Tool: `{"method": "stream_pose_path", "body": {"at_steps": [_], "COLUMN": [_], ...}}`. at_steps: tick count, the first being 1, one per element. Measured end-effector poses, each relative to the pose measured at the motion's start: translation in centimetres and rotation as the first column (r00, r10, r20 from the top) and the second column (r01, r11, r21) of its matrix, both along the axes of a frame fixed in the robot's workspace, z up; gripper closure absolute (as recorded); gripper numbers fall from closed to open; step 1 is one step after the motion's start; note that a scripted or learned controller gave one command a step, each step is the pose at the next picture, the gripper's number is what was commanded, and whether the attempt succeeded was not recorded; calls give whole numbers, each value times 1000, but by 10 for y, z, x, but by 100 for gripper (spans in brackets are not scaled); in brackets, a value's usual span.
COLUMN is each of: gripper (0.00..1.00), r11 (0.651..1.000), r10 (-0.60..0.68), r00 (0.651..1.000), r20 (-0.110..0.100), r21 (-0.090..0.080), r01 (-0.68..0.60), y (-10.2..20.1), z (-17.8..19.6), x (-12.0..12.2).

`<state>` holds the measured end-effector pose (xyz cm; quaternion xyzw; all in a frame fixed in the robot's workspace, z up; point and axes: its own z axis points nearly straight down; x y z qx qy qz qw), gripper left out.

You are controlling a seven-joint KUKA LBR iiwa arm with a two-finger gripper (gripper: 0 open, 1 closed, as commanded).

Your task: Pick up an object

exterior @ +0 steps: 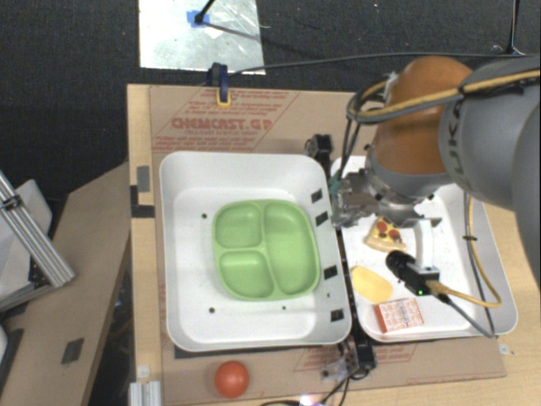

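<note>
Arm covers the right bin; pizza slice, yellow chip, red box near; grip unreadable

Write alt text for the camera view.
A grey arm with an orange band reaches into the right bin above a pizza slice toy, a yellow chip and a red box; the left bin holds a green divided tray.
</note>
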<state>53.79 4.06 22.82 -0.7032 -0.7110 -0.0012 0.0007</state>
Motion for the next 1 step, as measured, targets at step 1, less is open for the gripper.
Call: {"method": "stream_pose_path", "body": {"at_steps": [1], "gripper": [100], "r11": [1000], "r10": [-1], "r00": [1000], "r20": [-1], "r21": [0], "r01": [1], "y": [59], "z": [-8], "x": [-9]}}
